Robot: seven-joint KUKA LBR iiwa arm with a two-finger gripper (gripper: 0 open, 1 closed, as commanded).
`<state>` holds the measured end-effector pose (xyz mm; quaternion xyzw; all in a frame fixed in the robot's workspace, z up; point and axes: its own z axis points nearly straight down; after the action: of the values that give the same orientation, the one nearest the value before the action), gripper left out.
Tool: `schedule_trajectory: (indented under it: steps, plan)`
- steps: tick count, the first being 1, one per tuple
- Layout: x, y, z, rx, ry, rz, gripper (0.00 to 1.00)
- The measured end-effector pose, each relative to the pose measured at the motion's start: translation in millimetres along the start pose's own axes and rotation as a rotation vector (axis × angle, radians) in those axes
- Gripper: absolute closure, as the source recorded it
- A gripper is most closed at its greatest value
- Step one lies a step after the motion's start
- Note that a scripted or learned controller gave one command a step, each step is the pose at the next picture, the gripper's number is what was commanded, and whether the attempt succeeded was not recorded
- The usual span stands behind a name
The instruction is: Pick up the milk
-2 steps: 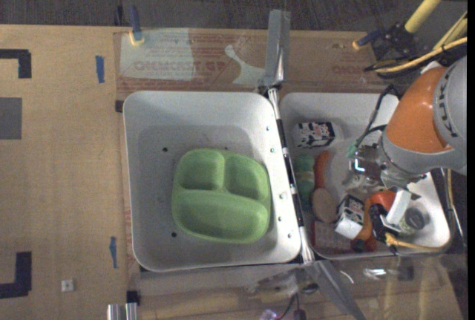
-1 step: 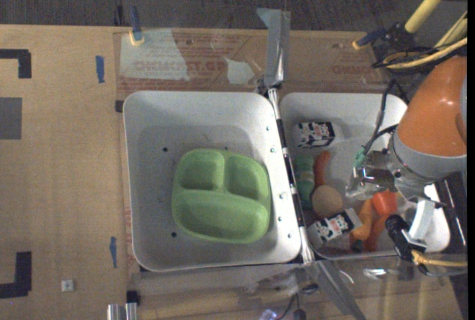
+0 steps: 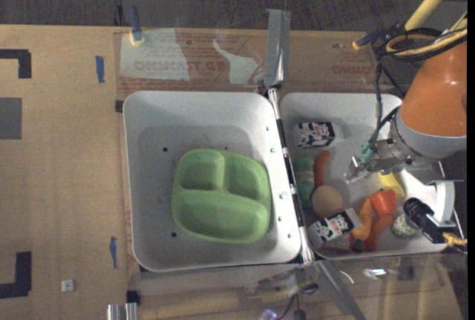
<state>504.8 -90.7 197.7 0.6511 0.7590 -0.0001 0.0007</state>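
Two small milk cartons with black-and-white cow print lie in the right bin (image 3: 349,109). One milk carton (image 3: 315,134) is near the bin's far left corner, and the other milk carton (image 3: 335,226) lies by the near wall. My gripper (image 3: 365,165) hangs over the middle of this bin, to the right of both cartons and touching neither. Nothing shows between its fingers. The grey and orange arm covers the bin's right side.
The left bin (image 3: 148,125) holds a green divided plate (image 3: 221,194). Around the cartons lie a red sausage (image 3: 320,165), a brown egg (image 3: 326,200), a green item (image 3: 304,179), an orange pepper (image 3: 383,201), a carrot (image 3: 367,228) and a yellow piece (image 3: 391,183).
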Motion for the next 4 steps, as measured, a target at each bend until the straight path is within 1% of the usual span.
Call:
schedule_trajectory:
  steps: [1, 2, 3, 4]
  plan:
    - [72, 15, -1, 0.003, 0.001, -0.082, 1.00]
    - [-34, -16, 67, 0.004, 0.003, -0.230, 1.00]
    - [-34, -15, 59, 0.003, 0.002, -0.230, 1.00]
    - [48, -17, 15, 0.001, 0.001, -0.496, 1.00]
